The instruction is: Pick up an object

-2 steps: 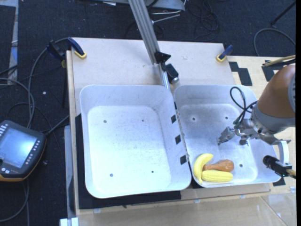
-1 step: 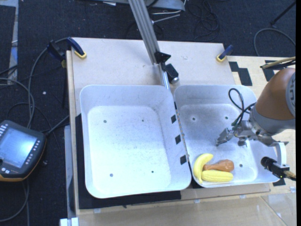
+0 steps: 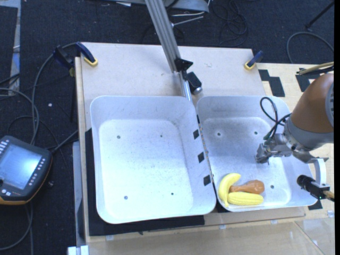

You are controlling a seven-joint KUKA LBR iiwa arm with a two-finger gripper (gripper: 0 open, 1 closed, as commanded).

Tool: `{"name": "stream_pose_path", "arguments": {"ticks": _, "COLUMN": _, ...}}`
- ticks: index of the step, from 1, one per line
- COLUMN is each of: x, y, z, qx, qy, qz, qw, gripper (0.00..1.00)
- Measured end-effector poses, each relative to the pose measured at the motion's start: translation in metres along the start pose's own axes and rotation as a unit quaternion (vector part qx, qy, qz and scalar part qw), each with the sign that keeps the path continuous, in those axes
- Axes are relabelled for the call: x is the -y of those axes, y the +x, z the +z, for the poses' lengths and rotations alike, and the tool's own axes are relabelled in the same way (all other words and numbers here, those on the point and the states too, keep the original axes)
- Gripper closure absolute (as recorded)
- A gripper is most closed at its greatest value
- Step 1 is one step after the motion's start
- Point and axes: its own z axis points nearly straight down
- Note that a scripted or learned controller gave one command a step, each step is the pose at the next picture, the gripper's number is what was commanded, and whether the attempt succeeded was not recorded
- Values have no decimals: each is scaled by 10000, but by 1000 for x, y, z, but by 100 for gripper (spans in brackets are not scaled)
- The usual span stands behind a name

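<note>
In the right bin (image 3: 234,126), near its front edge, lie a yellow banana (image 3: 227,185), a yellow corn cob (image 3: 245,198) and a brown drumstick-shaped piece (image 3: 249,187), all touching each other. My gripper (image 3: 262,156) hangs over the right part of that bin, behind and to the right of the pile. Nothing shows between its tips. The grey arm with its orange band (image 3: 316,102) comes in from the right edge.
The left bin (image 3: 143,158) sits beside the right one, their walls meeting at a ridge with black marks (image 3: 201,142). A slanted metal pole (image 3: 167,33) rises behind the bins. A pendant (image 3: 21,166) lies off the bench at the left.
</note>
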Motion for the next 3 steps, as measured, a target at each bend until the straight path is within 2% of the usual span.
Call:
{"name": "stream_pose_path", "arguments": {"ticks": 1, "x": 7, "y": 1, "z": -58, "qx": 4, "qy": -20, "qz": 0, "qw": 10000, "gripper": 100}}
{"name": "stream_pose_path", "arguments": {"ticks": 2, "x": 2, "y": 0, "z": -120, "qx": 5, "qy": -23, "qz": -3, "qw": 10000, "gripper": 100}}
{"name": "stream_pose_path", "arguments": {"ticks": 3, "x": 1, "y": 0, "z": -161, "qx": 2, "qy": -13, "qz": -2, "qw": 10000, "gripper": 100}}
